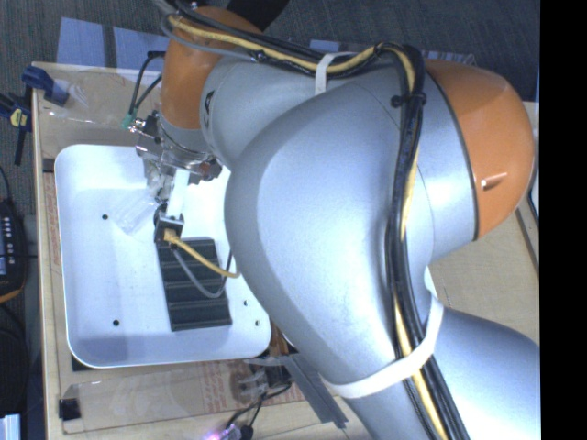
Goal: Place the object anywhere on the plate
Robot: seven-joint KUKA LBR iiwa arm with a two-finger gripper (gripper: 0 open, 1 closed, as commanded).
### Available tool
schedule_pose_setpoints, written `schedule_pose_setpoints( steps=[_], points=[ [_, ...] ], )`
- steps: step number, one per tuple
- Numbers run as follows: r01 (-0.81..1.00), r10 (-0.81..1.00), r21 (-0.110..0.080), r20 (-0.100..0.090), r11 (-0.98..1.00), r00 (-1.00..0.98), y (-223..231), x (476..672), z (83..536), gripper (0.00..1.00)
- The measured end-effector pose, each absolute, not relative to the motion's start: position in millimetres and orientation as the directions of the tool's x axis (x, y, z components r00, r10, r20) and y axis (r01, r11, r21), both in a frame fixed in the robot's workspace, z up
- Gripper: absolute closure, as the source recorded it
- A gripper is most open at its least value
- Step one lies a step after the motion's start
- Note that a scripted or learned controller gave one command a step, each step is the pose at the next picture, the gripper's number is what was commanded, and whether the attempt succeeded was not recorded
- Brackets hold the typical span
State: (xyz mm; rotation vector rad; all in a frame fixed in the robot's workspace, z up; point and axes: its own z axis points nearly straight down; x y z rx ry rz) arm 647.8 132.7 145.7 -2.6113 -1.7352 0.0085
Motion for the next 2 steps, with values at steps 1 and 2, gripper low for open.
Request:
schedule_pose_setpoints(
  steps=[1,2],
  points=[
    [0.836,0.836,-0.004,-0.001,-0.548,0.548,130.0,653.1,111.5,1.00],
    [0.526,0.526,-0.001,0.002,-0.850,0.850,206.2,656.1,226.3,1.00]
  ],
)
